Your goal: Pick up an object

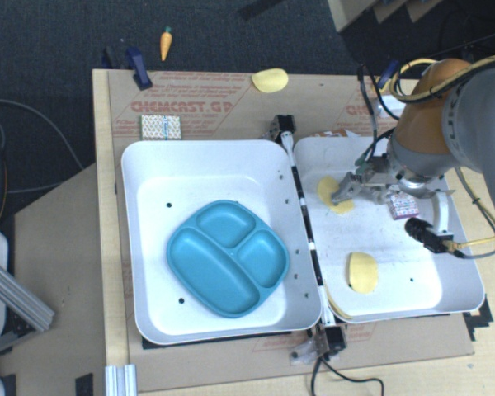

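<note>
we see the hand (344,193) low in the right bin (454,291), touching a yellow piece (328,190); cannot tell its grip. blue tray (227,257) in left bin (148,221).

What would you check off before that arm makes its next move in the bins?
1. Gripper over a target: ok, it sits at the yellow piece in the right bin.
2. Piece between the fingers: cannot tell.
3. Fingers open or shut: cannot tell.
4. Second yellow piece out of the way: ok, it lies apart, nearer the front.
5. Blue tray out of the way: ok, it is in the left bin.
</note>
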You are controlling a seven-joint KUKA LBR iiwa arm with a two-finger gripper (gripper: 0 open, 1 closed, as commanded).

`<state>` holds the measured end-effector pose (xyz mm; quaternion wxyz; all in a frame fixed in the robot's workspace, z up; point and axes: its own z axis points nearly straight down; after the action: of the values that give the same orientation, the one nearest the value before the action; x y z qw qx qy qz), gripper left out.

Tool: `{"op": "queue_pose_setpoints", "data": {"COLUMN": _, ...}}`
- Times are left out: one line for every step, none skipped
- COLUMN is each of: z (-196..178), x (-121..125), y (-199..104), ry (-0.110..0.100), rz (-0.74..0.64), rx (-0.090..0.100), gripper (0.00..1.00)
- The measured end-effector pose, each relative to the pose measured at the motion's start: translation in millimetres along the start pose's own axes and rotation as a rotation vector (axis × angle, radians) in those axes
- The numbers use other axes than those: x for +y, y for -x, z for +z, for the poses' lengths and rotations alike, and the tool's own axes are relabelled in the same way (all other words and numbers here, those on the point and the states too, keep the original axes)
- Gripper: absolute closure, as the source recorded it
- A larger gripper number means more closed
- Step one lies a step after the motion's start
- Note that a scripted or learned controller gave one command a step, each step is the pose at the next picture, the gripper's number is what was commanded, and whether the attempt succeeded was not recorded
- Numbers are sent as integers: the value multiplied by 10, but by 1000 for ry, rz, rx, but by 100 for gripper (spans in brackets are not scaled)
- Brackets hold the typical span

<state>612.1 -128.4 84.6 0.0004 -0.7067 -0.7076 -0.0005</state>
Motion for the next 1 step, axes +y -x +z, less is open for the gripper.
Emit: {"op": "queue_pose_setpoints", "data": {"z": 6, "x": -976, "y": -302, "ry": -2, "rz": 2, "rx": 0, "gripper": 0}}
